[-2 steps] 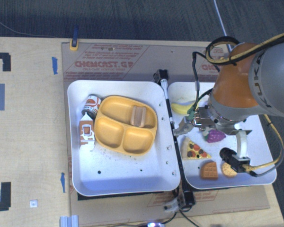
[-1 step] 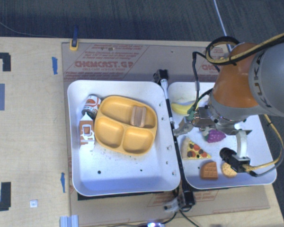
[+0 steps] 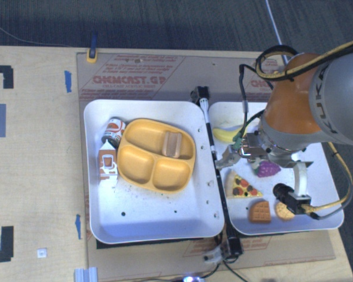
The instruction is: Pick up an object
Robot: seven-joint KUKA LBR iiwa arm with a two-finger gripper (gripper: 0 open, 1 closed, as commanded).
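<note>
Toy waffle (image 3: 260, 211) and cookie (image 3: 285, 210) lie along the right bin's (image 3: 329, 219) near rim, a pizza slice (image 3: 245, 187) just beyond. Above it hangs the hand (image 3: 269, 157); whether it is open I cannot tell. A purple toy (image 3: 268, 169) sits beneath.

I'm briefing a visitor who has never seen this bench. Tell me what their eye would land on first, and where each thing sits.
The grey arm with its orange band looms over the right bin, covering much of it. Next comes the yellow divided tray in the middle of the left bin, with a small brownish block in one compartment. Below the arm, toy food catches the eye: a pizza slice, a purple piece and a waffle.
</note>
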